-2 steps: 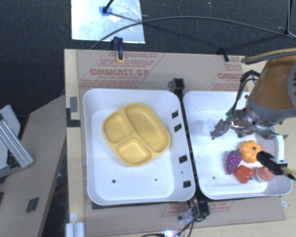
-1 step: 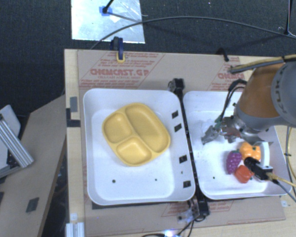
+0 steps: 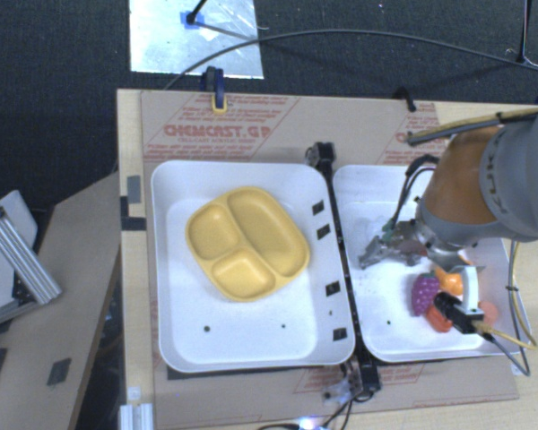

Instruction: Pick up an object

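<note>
Fingers (image 3: 377, 253) low over right bin (image 3: 377, 334).

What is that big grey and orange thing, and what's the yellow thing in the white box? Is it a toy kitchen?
The big grey and orange thing is a robot arm. It reaches in from the right, and the camera looks down on it from above the bench. At the end of the arm is a pincer, like two metal fingers for grabbing. Its job is to pick something up.

On the bench sit two shallow white bins side by side. The left bin holds a yellow plate split into three sections, like a lunch tray. In the right bin, under the arm, lie small toys: a purple bunch of grapes, something orange and something red, partly hidden.

The pincer hangs over the right bin, beside the toys. I see nothing between its fingers.
</note>
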Robot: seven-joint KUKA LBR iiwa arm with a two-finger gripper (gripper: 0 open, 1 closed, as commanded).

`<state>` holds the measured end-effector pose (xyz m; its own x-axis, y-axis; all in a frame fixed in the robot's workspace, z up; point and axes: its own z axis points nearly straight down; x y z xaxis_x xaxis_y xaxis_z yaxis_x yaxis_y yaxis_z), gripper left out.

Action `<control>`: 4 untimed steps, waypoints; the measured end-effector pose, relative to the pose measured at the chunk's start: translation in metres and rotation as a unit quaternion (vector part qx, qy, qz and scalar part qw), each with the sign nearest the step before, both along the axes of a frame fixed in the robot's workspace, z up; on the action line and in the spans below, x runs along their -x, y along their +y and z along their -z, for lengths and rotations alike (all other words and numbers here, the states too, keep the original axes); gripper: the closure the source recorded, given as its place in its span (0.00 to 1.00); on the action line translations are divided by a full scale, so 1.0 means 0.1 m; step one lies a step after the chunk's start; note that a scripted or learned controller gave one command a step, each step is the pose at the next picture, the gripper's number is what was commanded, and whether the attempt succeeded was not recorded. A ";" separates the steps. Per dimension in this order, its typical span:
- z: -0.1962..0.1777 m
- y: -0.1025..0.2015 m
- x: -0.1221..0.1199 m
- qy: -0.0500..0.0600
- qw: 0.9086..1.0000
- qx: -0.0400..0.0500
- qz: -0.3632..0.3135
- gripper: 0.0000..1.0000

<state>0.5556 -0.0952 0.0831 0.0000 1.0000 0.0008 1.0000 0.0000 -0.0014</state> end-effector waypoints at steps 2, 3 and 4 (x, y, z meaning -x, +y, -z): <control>-0.75 0.05 -0.04 -0.004 1.000 0.001 -0.002 1.00; -1.39 0.06 -0.05 -0.005 1.000 0.001 -0.003 1.00; -1.85 0.06 -0.07 -0.004 1.000 0.001 -0.003 1.00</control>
